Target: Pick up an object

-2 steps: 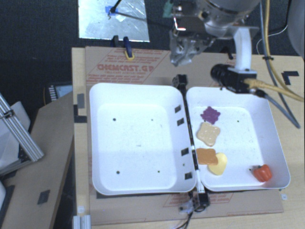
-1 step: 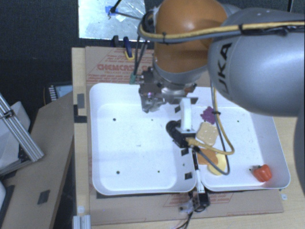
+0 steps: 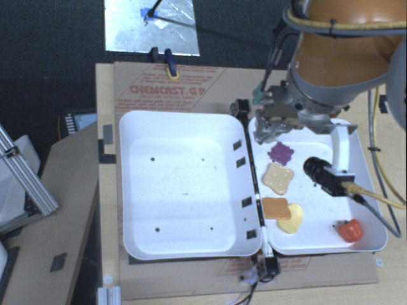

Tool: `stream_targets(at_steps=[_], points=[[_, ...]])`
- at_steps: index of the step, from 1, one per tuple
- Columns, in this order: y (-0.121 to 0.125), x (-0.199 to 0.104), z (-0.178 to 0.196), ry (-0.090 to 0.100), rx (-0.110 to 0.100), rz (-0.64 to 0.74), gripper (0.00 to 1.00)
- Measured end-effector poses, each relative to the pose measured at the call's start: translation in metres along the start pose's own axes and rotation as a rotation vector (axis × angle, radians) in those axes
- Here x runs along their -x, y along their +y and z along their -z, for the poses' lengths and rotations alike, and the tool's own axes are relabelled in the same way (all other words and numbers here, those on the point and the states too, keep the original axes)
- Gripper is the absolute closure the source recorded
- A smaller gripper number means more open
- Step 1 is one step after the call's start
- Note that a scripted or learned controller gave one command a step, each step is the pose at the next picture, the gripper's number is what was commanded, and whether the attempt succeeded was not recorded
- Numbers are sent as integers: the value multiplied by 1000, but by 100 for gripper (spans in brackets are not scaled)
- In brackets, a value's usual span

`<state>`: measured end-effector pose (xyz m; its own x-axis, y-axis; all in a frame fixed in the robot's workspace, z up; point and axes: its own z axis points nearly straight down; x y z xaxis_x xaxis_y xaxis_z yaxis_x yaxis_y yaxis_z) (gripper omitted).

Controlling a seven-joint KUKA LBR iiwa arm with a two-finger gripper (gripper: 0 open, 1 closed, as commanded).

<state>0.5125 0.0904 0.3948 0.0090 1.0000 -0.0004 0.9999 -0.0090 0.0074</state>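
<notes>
Purple star-shaped piece (image 3: 280, 152) lies far-left in the right bin (image 3: 372, 230), just near of the gripper (image 3: 272, 131); a grip state cannot be told. Risk: an off-centre descent nudges it toward the cracker (image 3: 278, 178).

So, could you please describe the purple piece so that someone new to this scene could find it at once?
Look in the right-hand white bin, near its far end, just below the gripper. The purple piece is the farthest of a short row running along the bin's left wall, beyond the cream waffle-like piece. It is the only purple item, small with a lobed outline.
</notes>
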Motion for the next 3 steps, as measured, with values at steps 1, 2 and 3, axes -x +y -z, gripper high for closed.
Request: stream_targets(at_steps=[1, 2, 3], points=[[-26, -24, 80, 4, 3, 16, 100], [-26, -70, 117, 4, -1, 18, 100], [36, -142, 140, 4, -2, 18, 100]])
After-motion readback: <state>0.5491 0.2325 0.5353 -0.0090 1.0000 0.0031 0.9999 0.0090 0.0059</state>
